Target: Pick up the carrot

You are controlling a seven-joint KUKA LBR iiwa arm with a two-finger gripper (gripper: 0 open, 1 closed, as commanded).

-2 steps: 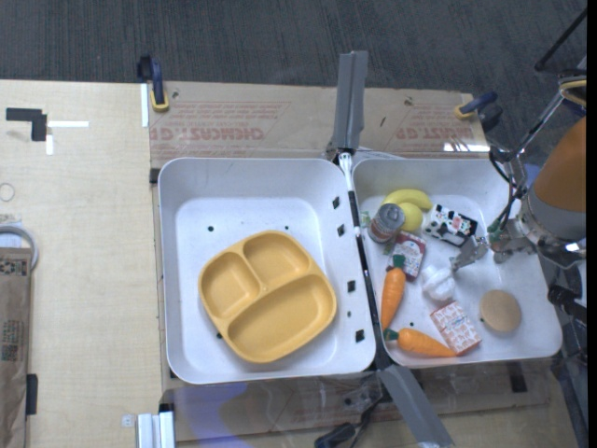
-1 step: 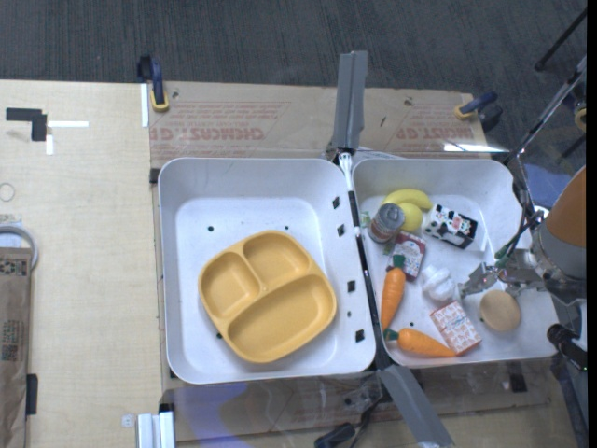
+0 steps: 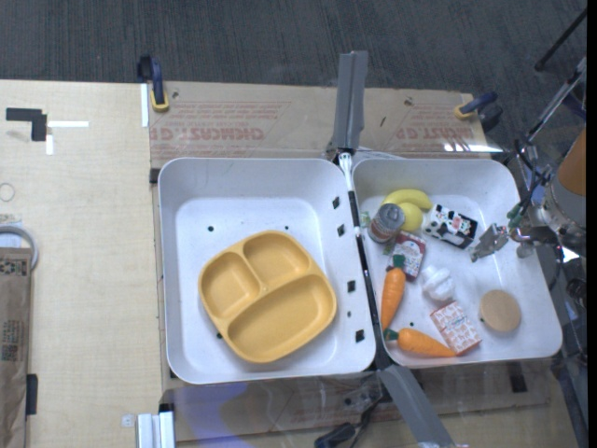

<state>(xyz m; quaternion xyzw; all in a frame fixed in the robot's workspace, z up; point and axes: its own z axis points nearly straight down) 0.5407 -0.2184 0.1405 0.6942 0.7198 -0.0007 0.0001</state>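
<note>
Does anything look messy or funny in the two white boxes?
A little. The yellow plate sits tilted alone in the left bin, while all the toys are crowded in the right bin. There are two carrots: one upright carrot by the divider and another carrot lying near the front. Nothing looks spilled or broken.

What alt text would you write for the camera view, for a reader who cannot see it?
A robot gripper hovers at the right side of the right bin, which holds two carrots, one upright and one lying flat, among a banana, a can and other small items. The left bin holds a yellow divided plate.
</note>
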